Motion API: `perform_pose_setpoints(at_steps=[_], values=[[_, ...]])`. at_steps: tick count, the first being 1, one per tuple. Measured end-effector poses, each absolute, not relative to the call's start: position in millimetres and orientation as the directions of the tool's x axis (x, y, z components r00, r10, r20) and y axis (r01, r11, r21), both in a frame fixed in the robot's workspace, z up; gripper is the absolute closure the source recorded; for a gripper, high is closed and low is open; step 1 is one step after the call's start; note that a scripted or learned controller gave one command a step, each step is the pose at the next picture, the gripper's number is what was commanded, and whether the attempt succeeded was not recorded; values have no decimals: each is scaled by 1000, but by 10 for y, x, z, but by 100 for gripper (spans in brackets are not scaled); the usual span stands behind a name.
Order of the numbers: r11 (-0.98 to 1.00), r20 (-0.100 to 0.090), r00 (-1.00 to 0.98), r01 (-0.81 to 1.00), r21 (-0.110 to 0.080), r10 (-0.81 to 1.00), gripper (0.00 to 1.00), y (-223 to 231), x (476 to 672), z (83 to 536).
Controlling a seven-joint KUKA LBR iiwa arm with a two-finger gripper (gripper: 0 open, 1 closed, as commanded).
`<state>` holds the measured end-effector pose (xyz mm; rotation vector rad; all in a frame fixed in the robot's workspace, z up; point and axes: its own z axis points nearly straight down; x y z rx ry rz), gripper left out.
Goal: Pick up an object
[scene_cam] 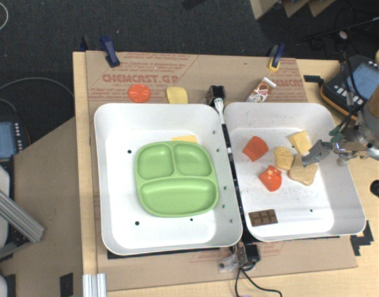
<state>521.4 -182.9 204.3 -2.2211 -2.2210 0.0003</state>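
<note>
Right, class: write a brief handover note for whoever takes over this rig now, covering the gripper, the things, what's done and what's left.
Gripper: low in the right bin, at the tan block; nothing seen held.
Right bin: two red pieces, yellow pieces, brown bar.
Left bin: green divided plate, yellow piece behind it.
Done: the reach.
Left: grasp and lift.

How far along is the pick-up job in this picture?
Nothing looks lifted: both red blocks and the brown tile lie in the right bin. In hand: the hand is down by a tan piece. Left: a visible grasp and lift.
</note>
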Motion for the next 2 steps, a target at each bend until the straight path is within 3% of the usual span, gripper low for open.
perform_pose_setpoints(at_steps=[1,2], values=[[7,6,-7,1000,-6,1000,0,-1193,5704,1294],[1,3,-1,1000,-7,1000,0,-922,5393,819]])
